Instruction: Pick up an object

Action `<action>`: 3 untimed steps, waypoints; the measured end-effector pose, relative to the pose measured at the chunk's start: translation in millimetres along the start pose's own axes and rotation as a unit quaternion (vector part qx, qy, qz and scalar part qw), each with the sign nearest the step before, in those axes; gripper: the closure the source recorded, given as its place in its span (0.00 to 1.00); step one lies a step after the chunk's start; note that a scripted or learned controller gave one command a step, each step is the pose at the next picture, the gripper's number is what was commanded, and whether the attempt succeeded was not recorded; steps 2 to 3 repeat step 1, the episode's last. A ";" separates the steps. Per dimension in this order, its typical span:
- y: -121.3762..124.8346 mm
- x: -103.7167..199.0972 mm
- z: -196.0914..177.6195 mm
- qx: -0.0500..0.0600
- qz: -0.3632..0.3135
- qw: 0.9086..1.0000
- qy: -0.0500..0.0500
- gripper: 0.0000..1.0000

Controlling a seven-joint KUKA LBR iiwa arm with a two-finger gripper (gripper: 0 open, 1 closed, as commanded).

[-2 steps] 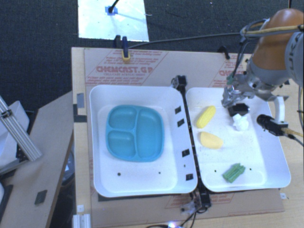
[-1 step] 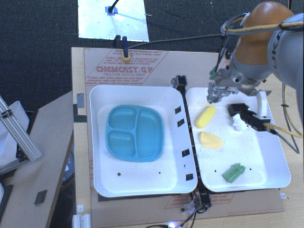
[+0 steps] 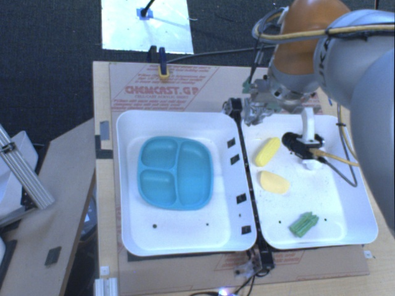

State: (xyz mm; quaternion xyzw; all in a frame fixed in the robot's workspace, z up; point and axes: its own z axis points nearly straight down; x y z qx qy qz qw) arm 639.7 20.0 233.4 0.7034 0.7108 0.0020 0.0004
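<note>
2 white bins sit side by side on the bench. The big grey arm (image 3: 358,60) reaches in from the right, over the far end of the right bin (image 3: 352,208). Its gripper (image 3: 259,111) hangs at that bin's far left corner, close to the wall between the bins. I cannot tell if it is open or closed, and I see nothing in it.

The left bin (image 3: 129,165) holds a blue tray (image 3: 176,171). In the right bin lie 2 yellow pieces, (image 3: 267,152) and (image 3: 274,182), then a small green piece (image 3: 303,224) nearer us.

I think the gripper could bump the bin wall. It could also come down beside the yellow pieces and grab nothing.
</note>
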 end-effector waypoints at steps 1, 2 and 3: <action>3.3 51.8 -2.2 0.000 0.000 1.000 0.000 1.00; 3.3 51.8 -2.2 0.000 0.000 1.000 0.000 1.00; 3.3 51.8 -2.2 0.000 0.000 1.000 0.000 1.00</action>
